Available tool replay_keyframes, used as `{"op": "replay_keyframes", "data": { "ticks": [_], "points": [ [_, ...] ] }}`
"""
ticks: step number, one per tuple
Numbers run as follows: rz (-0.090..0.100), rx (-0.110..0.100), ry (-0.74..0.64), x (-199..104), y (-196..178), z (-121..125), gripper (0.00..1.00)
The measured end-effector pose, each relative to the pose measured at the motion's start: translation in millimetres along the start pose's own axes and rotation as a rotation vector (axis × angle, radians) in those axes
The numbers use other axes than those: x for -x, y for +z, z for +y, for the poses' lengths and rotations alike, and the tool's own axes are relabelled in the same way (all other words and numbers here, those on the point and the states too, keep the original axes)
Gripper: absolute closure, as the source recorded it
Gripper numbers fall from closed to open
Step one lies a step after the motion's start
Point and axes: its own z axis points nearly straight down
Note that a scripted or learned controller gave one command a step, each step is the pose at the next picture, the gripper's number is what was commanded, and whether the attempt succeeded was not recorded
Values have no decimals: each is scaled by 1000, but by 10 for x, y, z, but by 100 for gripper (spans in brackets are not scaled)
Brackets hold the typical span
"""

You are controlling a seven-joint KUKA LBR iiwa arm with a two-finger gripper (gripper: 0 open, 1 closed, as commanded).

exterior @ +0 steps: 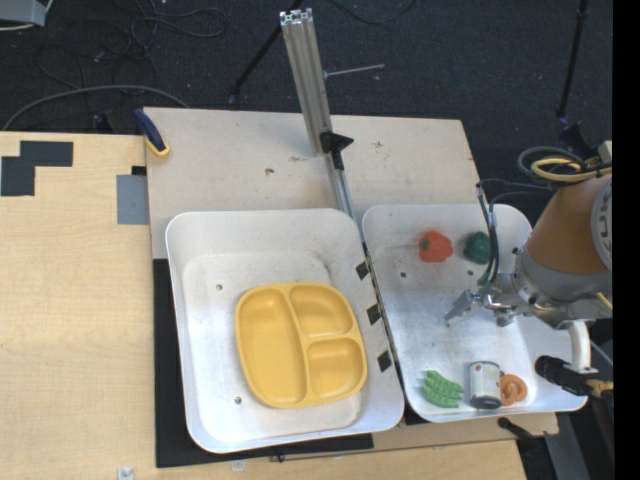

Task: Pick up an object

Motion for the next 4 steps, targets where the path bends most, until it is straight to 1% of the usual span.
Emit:
{"op": "replay_keyframes", "data": {
  "ticks": [1, 2, 3, 4],
  "points": [
    [2, 6, 1, -2, -124, 20, 100],
    [-3, 3, 0, 75, -728, 47, 100],
    [-3, 5, -2, 71, -1340, 118, 100],
    [-3, 4, -2, 76, -1868, 124, 100]
  ]
}}
